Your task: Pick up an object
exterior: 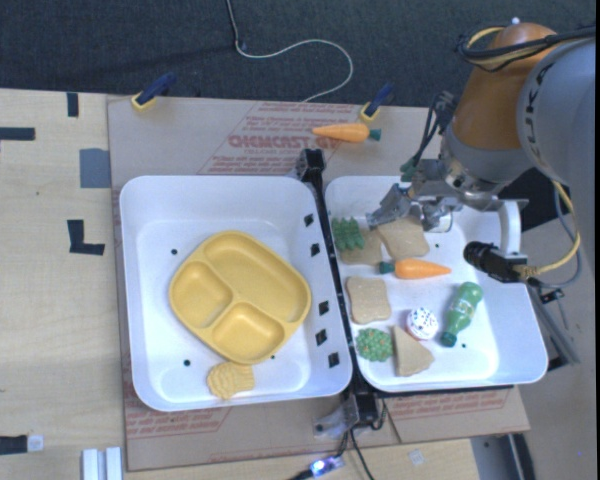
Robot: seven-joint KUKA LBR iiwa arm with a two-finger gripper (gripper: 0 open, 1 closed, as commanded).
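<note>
My gripper (413,211) hangs over the back part of the right bin (510,368), its fingers spread open with nothing between them. Just below it lies a tan toast slice (406,240), and an orange carrot (421,268) lies in front of that. A green leafy piece (348,233) sits to the gripper's left, near the bin's dividing wall. Further forward are a bread slice (368,298), a green bottle (461,311), a small white spotted ball (422,321), a round green piece (374,344) and another bread wedge (412,354).
The left bin (140,268) holds a yellow divided plate (240,293) and a small tan waffle (230,378) at its front. A second carrot (340,133) lies on the cardboard behind the bins. A white cable (300,48) loops across the dark floor at the back.
</note>
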